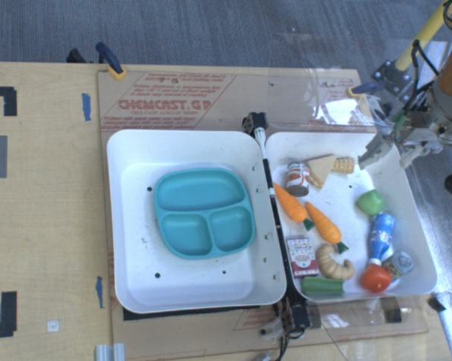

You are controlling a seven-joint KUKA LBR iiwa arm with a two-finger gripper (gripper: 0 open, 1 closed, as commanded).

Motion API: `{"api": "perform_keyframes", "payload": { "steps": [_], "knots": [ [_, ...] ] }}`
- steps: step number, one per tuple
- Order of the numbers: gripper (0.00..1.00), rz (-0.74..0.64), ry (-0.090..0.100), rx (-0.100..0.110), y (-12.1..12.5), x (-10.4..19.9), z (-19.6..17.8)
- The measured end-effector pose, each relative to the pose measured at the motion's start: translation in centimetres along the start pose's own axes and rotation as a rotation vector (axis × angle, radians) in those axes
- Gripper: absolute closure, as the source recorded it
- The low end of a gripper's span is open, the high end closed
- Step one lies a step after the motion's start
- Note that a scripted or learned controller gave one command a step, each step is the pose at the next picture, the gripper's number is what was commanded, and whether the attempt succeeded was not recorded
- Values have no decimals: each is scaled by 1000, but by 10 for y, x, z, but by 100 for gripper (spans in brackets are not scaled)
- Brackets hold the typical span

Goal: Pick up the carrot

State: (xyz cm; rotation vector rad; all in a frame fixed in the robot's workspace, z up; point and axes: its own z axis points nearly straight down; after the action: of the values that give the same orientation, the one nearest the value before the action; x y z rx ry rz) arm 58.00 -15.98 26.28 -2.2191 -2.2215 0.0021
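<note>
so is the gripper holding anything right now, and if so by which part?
Nothing is held. The gripper is at the upper right edge of the right bin, apart from both carrots, which lie in that bin.

The arm (444,74) got chopped off by the right edge, so most of it was out of frame. The gripper (395,147) was too small and blurry to read. The little carton (301,255) had print I couldn't make out.

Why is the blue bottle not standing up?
The blue bottle is tipped over. It lies flat in the right bin, its long side showing, between the green ball and the tomato.
</note>
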Motion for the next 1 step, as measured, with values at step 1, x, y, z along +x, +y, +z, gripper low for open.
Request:
{"api": "perform_keyframes", "payload": {
  "steps": [1],
  "knots": [
    [0, 273, 3, 6, -94, 27, 149]
  ]
}}
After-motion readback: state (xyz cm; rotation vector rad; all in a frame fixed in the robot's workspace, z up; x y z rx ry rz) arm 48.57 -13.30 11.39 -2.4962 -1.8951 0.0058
